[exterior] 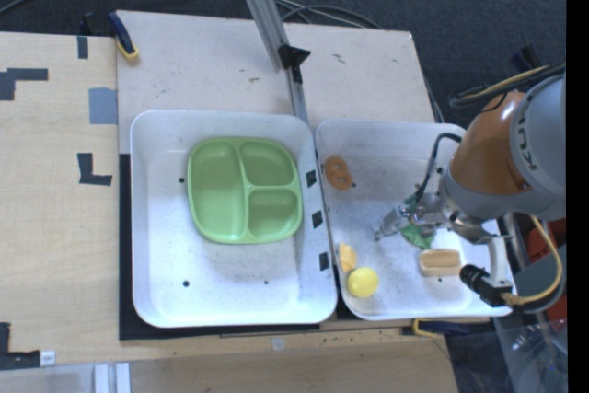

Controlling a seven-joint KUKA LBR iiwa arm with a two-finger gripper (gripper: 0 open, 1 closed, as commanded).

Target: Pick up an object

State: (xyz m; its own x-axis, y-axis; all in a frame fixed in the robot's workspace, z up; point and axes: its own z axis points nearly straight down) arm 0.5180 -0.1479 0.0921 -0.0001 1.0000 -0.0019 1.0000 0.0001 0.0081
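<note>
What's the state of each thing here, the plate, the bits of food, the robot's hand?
green divided plate: flat in the left bin, right way up.
orange-brown piece: loose in the right bin.
yellow ball: resting near the front wall.
tan block: lying flat.
green item: under the hand.
hand: low in the right bin.

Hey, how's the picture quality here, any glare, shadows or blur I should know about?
Camera view: even, soft light, no hard glare on the white bins; the green plate casts only a faint shadow. The image is low in detail, so the small objects near the gripper look soft, and the green item beside it is hard to identify. The yellow ball reads clearly.
</note>
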